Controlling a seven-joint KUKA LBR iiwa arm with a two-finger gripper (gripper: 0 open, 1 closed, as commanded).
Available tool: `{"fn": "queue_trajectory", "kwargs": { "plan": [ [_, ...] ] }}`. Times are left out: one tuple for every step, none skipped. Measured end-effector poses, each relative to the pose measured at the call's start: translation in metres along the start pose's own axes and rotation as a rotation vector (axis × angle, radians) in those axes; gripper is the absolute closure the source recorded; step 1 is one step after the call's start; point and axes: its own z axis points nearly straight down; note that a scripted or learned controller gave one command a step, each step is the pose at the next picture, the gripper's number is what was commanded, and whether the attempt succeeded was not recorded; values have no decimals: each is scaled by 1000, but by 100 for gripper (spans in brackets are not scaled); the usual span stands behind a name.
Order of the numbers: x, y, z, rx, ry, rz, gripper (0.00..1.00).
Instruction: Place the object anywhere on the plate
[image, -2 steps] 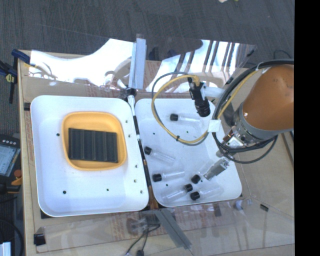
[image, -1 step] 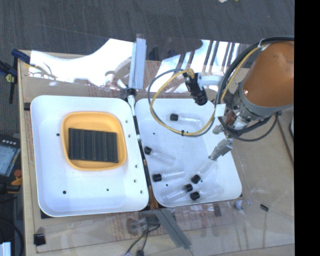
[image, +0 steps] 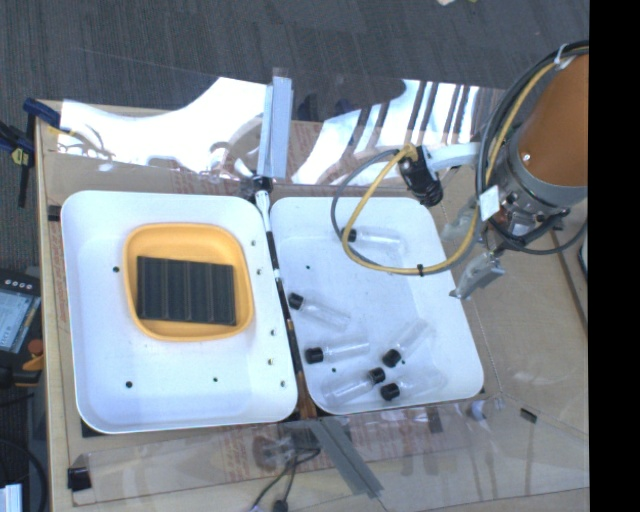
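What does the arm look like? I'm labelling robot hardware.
The arm is grey with a broad orange band above the wrist. Black and yellow cables loop off it over the right bin. The end effector is small, grey and metallic.
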Motion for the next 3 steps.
{"fn": "queue_trajectory", "kwargs": {
  "plan": [
    [2,-4,-11,9,5,-6,100],
    [22,-3,142,-4,-11,-1,100],
    [16,-34,105,-5,-8,1,100]
  ]
}}
